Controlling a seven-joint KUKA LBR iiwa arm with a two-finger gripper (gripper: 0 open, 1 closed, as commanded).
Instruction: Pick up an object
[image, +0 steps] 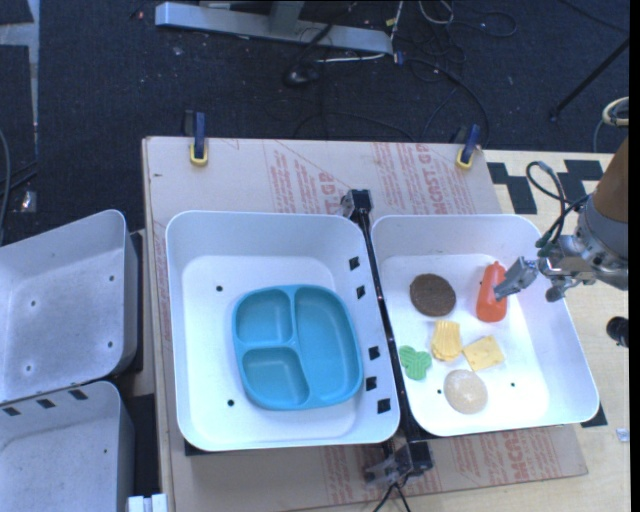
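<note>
White plastic: I see two shallow bins side by side; I take the right bin (570, 345) as my landmark.
Nearest in right bin: a round beige piece (466, 391) lies by the front wall, with bare floor to its right.
Green piece: a small leafy toy (414, 361) sits at the left wall of the right bin, just left of the yellow pieces.
Yellow pieces: two flat play-food items (464, 346), one crinkled and one square, lie mid-floor, just beside each other.
Brown disc: a patty-like round (432, 294) rests toward the back left of the right bin, apart from the rest.
Orange piece: a carrot-like toy (491, 292) lies toward the back right of the right bin.
Gripper: my gripper (520, 277) hangs at the orange piece's right side, near the bin's right wall; I cannot tell how the fingers stand, nor whether they touch it.
Left bin: the bin (190, 250) left of my landmark holds a blue divided tray (296, 346).
Progress: I judge nothing lifted yet; every item rests on the floor, so grasp and lift remain.
Room: the orange piece has open floor in front and to its left; the right wall is near the arm's side, so I would watch that edge.
</note>
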